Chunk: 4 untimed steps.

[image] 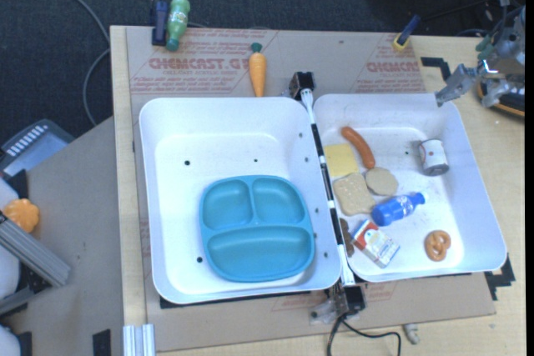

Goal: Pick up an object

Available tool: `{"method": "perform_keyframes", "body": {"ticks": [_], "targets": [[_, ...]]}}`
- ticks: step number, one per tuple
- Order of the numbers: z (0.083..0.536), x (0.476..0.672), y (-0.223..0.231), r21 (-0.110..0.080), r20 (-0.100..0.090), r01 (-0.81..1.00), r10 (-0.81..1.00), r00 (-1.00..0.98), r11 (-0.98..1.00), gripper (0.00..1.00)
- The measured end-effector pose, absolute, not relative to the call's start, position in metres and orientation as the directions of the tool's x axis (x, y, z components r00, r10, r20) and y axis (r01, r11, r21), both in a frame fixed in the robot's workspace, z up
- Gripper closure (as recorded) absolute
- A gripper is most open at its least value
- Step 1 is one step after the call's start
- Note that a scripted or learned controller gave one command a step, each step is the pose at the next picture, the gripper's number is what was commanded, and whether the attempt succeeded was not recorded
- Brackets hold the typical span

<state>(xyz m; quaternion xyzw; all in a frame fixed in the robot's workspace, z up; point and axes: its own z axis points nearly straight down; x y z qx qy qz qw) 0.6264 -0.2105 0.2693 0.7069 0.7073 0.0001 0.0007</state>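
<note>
1. Two white bins sit side by side on the counter (209,67). The left bin (167,137) has one thing in it, a blue divided plate (255,228) with three compartments, lying flat toward the bin's near right side.
2. The right bin (476,179) has all the pickable stuff, and I count eight items.
3. One red sausage (359,145) lies at a slant near the far left of that bin, with one yellow cheese slice (340,160) right next to it.
4. One slice of bread (352,193) sits just below the cheese, and one round tan cracker (382,181) touches its right edge.
5. One blue bottle (396,208) with a white cap lies on its side near the middle.
6. One small red and white packet (375,244) sits near the front edge, just below the bottle.
7. One pretzel (437,243) is off in the near right corner, apart from the rest.
8. One small silver can (432,156) lies on its side by the far right wall.
9. Outside the bins, on the far side of the counter: one toy carrot (258,71) and one green bottle (177,21).
10. The gripper (455,83) is over the far right corner of the right bin, above the rim. It's got nothing in it, and honestly I can't tell how wide it's spread from this angle.
</note>
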Motion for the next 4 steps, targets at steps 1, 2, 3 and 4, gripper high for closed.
{"method": "perform_keyframes", "body": {"ticks": [1, 2, 3, 4], "targets": [[0.192, 0.592, -0.142, -0.002, 0.001, 1.000, 1.000, -0.001, 0.001, 0.00], [0.086, 0.604, -0.102, -0.001, 0.000, 1.000, 1.000, -0.001, 0.001, 0.00], [0.084, 0.554, -0.122, -0.002, 0.000, 1.000, 1.000, 0.001, -0.001, 0.00], [0.084, 0.504, -0.102, -0.002, 0.001, 1.000, 1.000, 0.001, -0.001, 0.00]]}}
